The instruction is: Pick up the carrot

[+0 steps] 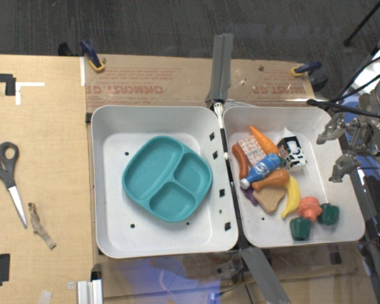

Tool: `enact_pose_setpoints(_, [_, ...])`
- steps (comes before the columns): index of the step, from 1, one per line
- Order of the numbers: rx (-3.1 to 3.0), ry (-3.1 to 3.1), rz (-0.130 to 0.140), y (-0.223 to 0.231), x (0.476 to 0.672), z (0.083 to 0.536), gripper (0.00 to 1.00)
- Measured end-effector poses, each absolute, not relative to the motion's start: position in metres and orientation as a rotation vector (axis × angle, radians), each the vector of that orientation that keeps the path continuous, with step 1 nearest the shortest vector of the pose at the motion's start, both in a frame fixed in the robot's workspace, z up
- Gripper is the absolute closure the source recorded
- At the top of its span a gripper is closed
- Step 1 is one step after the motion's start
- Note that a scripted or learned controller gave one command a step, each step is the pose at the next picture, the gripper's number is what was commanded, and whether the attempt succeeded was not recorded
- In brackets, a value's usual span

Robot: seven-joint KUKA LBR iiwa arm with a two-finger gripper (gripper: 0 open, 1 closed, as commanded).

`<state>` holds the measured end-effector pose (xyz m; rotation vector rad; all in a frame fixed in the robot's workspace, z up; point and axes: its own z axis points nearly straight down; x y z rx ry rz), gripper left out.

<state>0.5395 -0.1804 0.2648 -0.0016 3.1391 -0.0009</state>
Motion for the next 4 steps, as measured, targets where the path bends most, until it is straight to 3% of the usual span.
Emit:
enact_pose_setpoints(1, [0.173, 3.130, 0.000, -0.143, 0.575, 0.095, 0.00])
enact_pose_setpoints(2, [0.178, 3.129, -0.002, -0.094, 0.587, 0.096, 0.00])
enact_pose_setpoints(3, [0.171, 3.127, -0.006, -0.093, 0.588, 0.106, 1.00])
enact_pose_setpoints(4, [0.316, 3.125, 0.000, -0.038, 0.478, 0.191, 1.00])
